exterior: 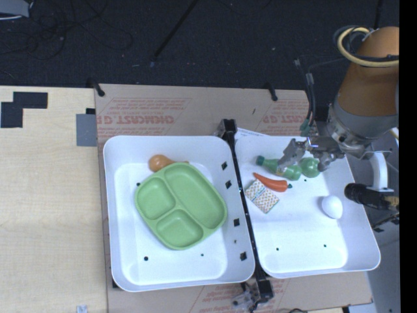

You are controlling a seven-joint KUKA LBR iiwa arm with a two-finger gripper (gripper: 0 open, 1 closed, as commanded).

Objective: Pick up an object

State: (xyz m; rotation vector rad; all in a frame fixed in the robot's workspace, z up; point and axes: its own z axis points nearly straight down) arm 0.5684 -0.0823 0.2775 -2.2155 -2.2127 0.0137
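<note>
In the right bin (313, 253) lie a green toy (287, 169), an orange carrot-shaped piece (271, 182), a small patterned packet (262, 196) and a white egg-shaped object (331, 207). My gripper (307, 156) hangs over the bin's upper part, right above the green toy. Its fingers (290, 154) are spread on either side of the toy's right end, with nothing lifted. The arm's orange band (373, 70) sits above at the right.
The left bin (124, 253) holds a green three-compartment plate (180, 204) and an orange ball (158, 162) tucked behind its upper left rim. A black divider (238, 201) runs between the bins. Cardboard lies under both.
</note>
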